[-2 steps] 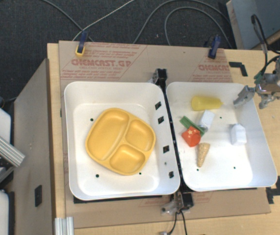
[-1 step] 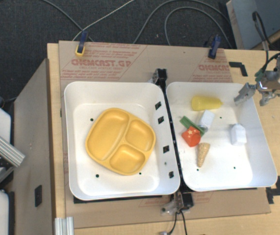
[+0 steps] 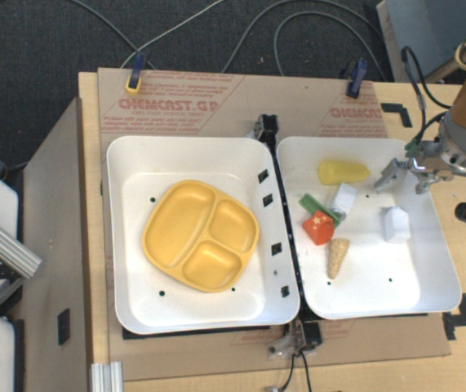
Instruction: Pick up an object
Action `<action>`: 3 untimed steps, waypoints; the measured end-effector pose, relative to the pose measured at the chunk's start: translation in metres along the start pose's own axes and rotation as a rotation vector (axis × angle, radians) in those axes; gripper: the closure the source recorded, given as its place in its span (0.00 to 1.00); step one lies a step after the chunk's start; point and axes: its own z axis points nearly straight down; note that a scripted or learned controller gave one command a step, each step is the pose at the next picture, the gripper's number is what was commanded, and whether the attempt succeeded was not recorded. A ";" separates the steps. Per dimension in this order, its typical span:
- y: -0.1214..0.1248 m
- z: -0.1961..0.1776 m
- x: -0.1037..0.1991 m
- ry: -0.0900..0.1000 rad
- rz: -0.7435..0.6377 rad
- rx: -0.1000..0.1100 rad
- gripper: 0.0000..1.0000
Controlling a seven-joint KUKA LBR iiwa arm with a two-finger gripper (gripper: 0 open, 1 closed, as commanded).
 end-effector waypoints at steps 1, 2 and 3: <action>0.005 0.043 0.003 -0.001 -0.002 -0.003 0.00; 0.007 0.068 0.005 0.002 -0.003 -0.004 0.00; 0.007 0.056 0.005 -0.001 -0.004 -0.007 1.00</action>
